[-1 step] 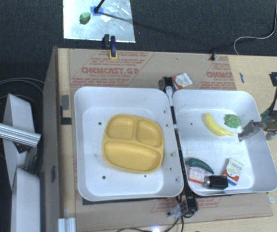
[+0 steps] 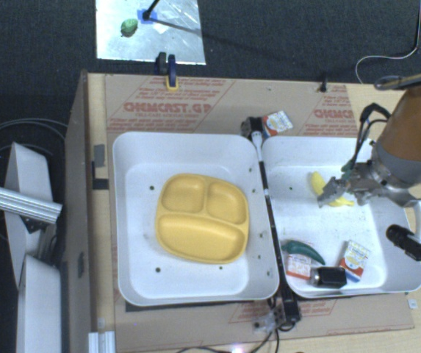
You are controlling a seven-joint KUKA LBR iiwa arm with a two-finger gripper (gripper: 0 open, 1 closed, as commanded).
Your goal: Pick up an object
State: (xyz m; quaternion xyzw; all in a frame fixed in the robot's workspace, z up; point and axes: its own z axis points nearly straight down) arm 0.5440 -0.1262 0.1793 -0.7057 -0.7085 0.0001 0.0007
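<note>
A small yellow banana-shaped object (image 2: 317, 182) lies in the upper middle of the right bin (image 2: 298, 215). My gripper (image 2: 335, 191) reaches in from the right and sits low over the yellow object's right end, covering part of it. Along the bin's front lie a green item (image 2: 303, 250), a red and white packet (image 2: 297, 266), a black object (image 2: 331, 276) and a small red, white and blue carton (image 2: 354, 259).
In the left bin (image 2: 137, 197) rests a yellow divided plate (image 2: 201, 217). A small packet (image 2: 277, 122) lies on the cardboard behind the bins. The arm's grey body (image 2: 416, 145) hangs over the right bin's far right side.
</note>
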